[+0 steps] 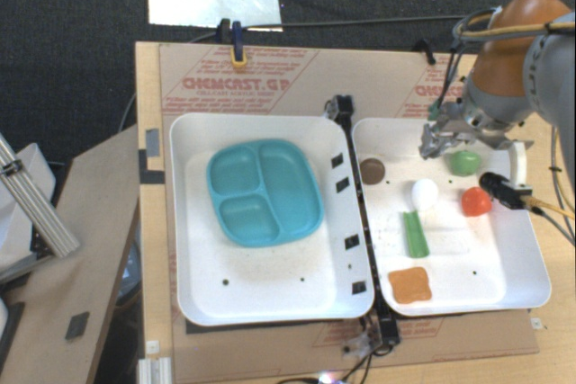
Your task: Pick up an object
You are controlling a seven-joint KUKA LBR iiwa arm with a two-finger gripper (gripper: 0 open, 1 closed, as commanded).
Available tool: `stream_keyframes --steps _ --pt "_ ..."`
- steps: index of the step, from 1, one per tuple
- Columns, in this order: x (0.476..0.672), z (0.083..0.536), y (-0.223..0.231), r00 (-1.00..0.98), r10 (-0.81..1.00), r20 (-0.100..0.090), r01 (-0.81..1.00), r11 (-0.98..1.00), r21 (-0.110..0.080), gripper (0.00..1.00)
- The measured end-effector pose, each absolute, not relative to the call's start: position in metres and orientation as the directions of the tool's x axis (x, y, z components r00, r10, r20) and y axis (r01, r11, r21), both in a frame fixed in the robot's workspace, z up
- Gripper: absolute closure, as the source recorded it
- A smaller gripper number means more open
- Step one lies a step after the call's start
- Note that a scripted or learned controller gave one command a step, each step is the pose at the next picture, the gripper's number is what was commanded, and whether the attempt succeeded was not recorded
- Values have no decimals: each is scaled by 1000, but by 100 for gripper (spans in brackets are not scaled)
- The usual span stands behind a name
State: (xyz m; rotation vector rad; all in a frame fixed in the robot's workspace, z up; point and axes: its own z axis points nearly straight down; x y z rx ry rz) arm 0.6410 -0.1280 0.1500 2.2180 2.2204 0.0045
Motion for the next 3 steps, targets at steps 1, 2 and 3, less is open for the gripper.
stream_keyframes --steps 1,2,3 --pt "641 214 -125 -5 1000 -1 1000 5 7 100" --pt "642 229 -125 -6 1000 0 1000 6 3 100" --pt "624 237 -68 -8 1000 1 1000 8 1 100"
